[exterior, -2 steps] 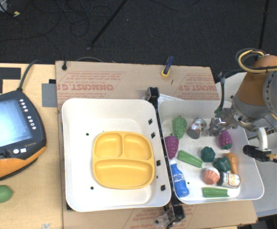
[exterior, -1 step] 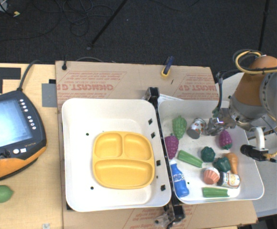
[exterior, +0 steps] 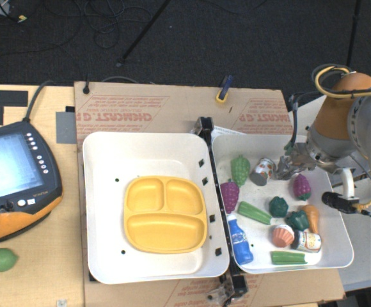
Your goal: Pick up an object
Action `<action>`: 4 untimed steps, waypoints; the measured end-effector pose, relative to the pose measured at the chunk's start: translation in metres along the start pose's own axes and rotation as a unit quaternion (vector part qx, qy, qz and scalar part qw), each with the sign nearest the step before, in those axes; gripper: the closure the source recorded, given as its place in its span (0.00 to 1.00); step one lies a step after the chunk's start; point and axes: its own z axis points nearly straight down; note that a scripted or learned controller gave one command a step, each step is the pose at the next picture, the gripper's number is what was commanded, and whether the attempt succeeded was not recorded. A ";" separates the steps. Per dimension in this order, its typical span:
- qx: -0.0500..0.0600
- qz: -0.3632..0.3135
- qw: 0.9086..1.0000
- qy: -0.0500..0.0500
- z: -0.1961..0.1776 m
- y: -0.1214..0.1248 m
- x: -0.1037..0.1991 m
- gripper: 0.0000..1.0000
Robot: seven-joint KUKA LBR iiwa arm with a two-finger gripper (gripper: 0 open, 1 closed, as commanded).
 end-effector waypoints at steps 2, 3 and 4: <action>0.002 0.002 1.000 0.003 0.000 -0.069 0.002 1.00; -0.001 0.000 1.000 0.001 0.000 -0.005 0.028 1.00; 0.002 0.003 1.000 0.000 -0.018 -0.031 -0.002 1.00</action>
